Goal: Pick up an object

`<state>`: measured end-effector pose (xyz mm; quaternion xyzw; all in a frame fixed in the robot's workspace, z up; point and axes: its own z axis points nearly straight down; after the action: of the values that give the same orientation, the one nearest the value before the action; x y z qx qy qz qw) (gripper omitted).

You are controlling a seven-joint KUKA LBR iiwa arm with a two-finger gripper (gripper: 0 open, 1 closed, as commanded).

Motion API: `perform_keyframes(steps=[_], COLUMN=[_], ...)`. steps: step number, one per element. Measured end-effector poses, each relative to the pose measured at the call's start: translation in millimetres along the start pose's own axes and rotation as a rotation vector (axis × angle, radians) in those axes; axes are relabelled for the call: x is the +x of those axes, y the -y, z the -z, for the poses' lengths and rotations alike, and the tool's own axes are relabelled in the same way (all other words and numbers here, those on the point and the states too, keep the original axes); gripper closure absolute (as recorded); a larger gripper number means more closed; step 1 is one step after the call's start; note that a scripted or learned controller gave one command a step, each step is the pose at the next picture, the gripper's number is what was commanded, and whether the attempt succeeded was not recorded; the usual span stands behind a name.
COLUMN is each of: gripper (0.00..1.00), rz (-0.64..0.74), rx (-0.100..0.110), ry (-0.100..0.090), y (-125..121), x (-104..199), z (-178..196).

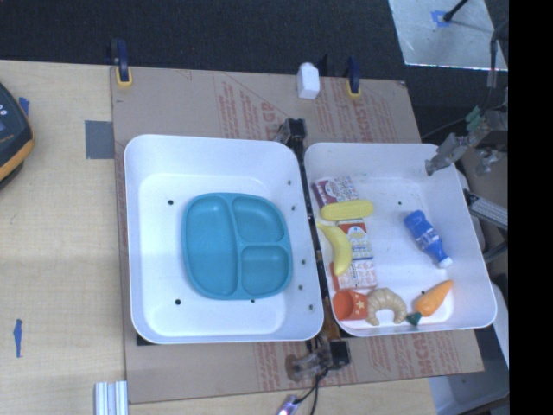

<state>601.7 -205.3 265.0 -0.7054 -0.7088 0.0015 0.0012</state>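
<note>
The right bin holds several small items. A blue bottle lies toward its right side. An orange carrot, a tan croissant and a red piece line the near wall. Along the left wall, a yellow banana and a yellow oblong piece rest on a red-and-white packet. My gripper is a grey shape at the bin's far right corner, above the rim and apart from every item.
The left bin holds a blue divided plate. Clamps sit between the bins at the far end and the near end. A yellow-black device lies at the far left of the bench.
</note>
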Motion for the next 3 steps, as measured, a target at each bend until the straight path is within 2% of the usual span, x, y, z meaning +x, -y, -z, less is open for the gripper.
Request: perform_keyframes(steps=[1, 2, 3], gripper=[0.00, 0.00, 0.00], rz=[0.000, 0.001, 0.000], rx=[0.002, 0.000, -0.003], ry=[-0.001, 0.000, -0.001], y=[26.2, -47.4, -56.2], x=[-6.1, 35.7, 118.5], z=[-125.5, -173.1, -71.5])
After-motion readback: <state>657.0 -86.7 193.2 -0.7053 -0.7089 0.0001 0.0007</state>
